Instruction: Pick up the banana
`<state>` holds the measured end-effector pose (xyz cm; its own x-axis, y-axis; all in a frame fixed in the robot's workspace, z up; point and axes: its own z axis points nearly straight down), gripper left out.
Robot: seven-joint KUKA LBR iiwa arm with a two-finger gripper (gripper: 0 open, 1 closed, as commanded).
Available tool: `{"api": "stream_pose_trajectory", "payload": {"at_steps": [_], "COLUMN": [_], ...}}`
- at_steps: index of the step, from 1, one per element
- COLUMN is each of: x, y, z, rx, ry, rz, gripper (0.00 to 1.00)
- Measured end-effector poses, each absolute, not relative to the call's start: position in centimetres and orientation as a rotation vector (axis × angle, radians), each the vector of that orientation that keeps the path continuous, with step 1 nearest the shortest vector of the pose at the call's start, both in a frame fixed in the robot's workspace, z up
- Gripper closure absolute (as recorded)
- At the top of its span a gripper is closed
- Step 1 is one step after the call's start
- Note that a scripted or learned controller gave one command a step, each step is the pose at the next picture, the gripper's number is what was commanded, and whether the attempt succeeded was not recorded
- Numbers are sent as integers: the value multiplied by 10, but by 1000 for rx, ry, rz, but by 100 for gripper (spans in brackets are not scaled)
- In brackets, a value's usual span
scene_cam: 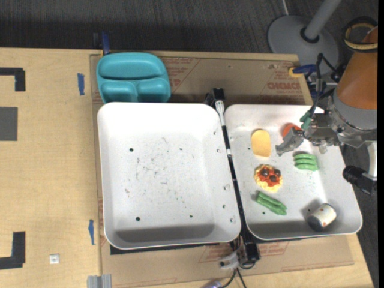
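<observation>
The banana (pixel 260 143), a short yellow piece, lies in the upper left part of the right white bin (pixel 348 221). My gripper (pixel 293 139) hangs low over the same bin, a little to the right of the banana and apart from it. It sits right beside a small red item (pixel 291 128), partly covering it. Nothing yellow shows at the gripper. The grey arm with its orange band (pixel 360 77) comes in from the right edge.
Also in the right bin: a green item (pixel 305 162), a round pizza-like toy (pixel 268 177), a green pod (pixel 271 203) and a grey-brown lump (pixel 323 216). The left white bin (pixel 114 161) adjoins it. A teal tray (pixel 132 77) stands behind.
</observation>
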<state>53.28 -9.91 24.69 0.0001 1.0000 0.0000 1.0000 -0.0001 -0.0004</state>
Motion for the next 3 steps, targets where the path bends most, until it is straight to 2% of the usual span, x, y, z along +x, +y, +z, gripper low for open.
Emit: {"api": "stream_pose_trajectory", "payload": {"at_steps": [1,2,3], "x": [479,479,479], "y": [-72,-95,-95], "z": [188,87,87], "rx": [-2145,-1983,-1982], "ry": [-2293,-2437,-2437], "rz": [1,-1,-1], "gripper": [0,0,0]}}
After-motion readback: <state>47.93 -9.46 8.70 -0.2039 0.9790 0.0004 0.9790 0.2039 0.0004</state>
